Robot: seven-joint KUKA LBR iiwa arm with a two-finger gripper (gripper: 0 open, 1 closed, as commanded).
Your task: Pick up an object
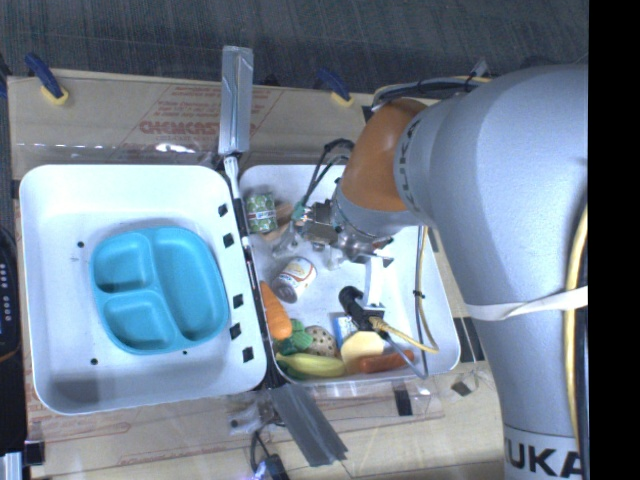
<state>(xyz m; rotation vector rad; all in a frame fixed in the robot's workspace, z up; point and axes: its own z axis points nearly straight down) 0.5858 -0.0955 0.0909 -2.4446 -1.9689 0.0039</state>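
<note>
Brown surface point(120, 108) on dark carpet point(300, 8), carrying two white bins point(50, 268); claw point(320, 230) above right bin, opening impossible to tell.

Grey arm point(500, 198) reaching left, wrist bent down

A cardboard-covered bench point(120, 118) bears two white bins, left point(40, 268) and right point(440, 343), touching or nearly so.
</note>
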